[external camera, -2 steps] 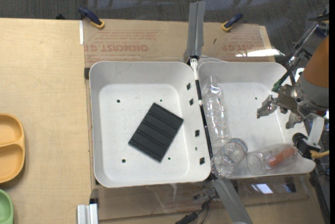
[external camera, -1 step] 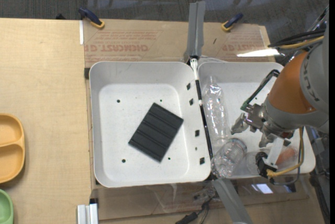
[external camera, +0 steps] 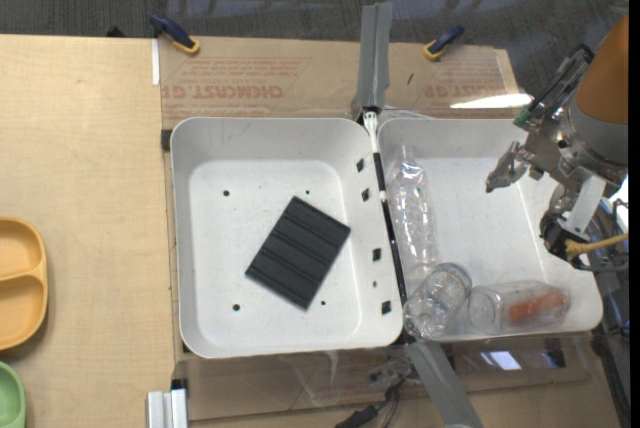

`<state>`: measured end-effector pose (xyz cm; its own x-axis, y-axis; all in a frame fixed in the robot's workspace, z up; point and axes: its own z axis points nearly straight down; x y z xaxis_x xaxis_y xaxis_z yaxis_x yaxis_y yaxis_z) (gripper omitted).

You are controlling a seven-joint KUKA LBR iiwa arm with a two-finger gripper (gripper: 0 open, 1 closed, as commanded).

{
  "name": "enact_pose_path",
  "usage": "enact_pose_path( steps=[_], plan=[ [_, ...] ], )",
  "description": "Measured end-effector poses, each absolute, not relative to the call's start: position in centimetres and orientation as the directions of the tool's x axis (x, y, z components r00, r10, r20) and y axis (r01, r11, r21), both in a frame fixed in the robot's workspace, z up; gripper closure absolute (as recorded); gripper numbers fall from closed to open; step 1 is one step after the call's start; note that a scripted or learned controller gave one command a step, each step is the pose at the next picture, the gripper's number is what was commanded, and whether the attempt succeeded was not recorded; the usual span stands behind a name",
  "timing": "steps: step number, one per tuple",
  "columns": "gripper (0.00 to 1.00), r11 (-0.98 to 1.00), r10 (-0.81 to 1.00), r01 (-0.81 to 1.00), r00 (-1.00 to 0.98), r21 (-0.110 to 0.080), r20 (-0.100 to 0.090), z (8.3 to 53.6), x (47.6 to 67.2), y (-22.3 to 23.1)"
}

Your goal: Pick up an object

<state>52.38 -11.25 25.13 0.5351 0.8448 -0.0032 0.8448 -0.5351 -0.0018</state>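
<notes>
**Camera view: arm poised over the right bin, nothing picked yet**

Camera view runs, from the left, past an orange plastic divided plate (external camera: 18, 281) at the edge of the wooden bench (external camera: 80, 146) and a sliver of green dish (external camera: 8, 398) below it. Next comes the left white shallow bin (external camera: 200, 141), where a black ribbed rectangular block (external camera: 298, 252) lies flat and tilted, well apart from the walls. The right white shallow bin (external camera: 470, 131) holds a crumpled clear plastic bottle (external camera: 412, 211) along its left wall, a second clear plastic bottle (external camera: 438, 298) near the front corner, and a clear tube with an orange object inside (external camera: 518, 307) lying by the front wall.

The two-finger gripper (external camera: 503, 174) hangs over the right bin's far right part, well apart from all three items; whether it is spread or pressed together cannot be told, and nothing sits in it.

By the look of it, the step in hand is the approach. The next move likely calls for choosing a target, centring above it, and descending. The clear bottles look slippery and crushable; the tube lies near the wall, leaving little room.
</notes>
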Motion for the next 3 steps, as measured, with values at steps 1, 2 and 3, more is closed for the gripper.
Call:
enact_pose_path(
  steps=[1,2,3],
  plan=[
    [0.0,-0.504,0.863,0.863,0.504,-0.005,-0.003,14.7,48.5,-12.8],
    [0.0,-0.471,0.882,0.882,0.472,0.003,-0.004,10.2,47.8,-9.8],
    [0.0,-0.442,0.897,0.897,0.442,-0.001,-0.002,19.2,47.8,-12.4]
  ],
)
